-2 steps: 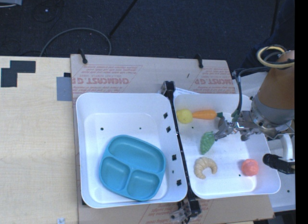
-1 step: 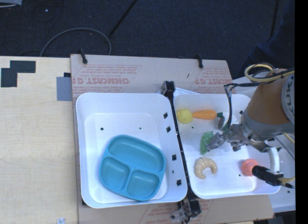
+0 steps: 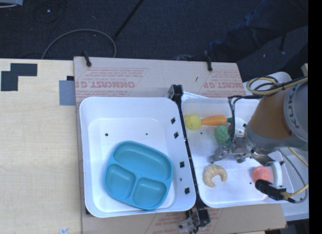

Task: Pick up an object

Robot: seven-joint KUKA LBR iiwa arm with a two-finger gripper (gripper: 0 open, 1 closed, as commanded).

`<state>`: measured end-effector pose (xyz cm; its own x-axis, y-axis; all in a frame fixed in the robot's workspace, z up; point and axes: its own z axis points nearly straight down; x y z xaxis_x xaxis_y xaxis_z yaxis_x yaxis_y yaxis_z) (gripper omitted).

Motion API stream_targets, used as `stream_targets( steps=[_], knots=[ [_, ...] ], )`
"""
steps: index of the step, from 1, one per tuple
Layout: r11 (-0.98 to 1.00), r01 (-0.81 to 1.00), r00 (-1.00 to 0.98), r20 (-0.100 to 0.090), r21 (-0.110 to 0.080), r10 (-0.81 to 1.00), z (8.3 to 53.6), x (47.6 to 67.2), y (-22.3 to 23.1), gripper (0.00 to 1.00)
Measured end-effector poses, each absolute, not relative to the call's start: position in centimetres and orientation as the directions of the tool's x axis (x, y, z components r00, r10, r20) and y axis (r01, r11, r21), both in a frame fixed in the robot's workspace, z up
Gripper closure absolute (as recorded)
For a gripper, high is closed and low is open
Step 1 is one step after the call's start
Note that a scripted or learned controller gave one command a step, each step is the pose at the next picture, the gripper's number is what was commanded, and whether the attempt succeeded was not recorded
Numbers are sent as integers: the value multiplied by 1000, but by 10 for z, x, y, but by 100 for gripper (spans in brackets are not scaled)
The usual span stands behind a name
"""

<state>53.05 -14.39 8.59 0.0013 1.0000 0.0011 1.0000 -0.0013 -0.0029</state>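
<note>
My gripper (image 3: pixel 229 155) is low in the right bin (image 3: pixel 236 198), with the arm coming in from the right. Its grey fingers (image 3: pixel 218 156) stand apart, open, and nothing shows between them. A green round object (image 3: pixel 221 134) lies just above the gripper, touching or nearly touching it. A beige croissant (image 3: pixel 215 174) lies just below and to the left. A yellow lemon (image 3: pixel 192 122) and an orange carrot (image 3: pixel 214 120) rest near the bin's far wall. A pink object (image 3: pixel 262 173) sits at the right, partly hidden by the wrist.
The left bin (image 3: pixel 95 112) holds a blue divided plate (image 3: pixel 138 174) in its near half. A black divider (image 3: pixel 182 147) runs between the two bins. Bare white floor shows in the right bin's near left corner.
</note>
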Motion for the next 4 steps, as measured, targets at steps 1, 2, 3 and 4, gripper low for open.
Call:
stream_targets(
  steps=[1, 2, 3, 4],
  knots=[
    [-6, 1000, 6, 1, -2, 1000, 98, 531, -145, 100],
    [-7, 1000, 7, -1, 2, 1000, 156, 531, -155, 100],
    [-4, 1000, 4, 0, 2, 1000, 200, 526, -157, 100],
    [1, 1000, -1, 0, 2, 1000, 237, 527, -158, 100]
  ],
)
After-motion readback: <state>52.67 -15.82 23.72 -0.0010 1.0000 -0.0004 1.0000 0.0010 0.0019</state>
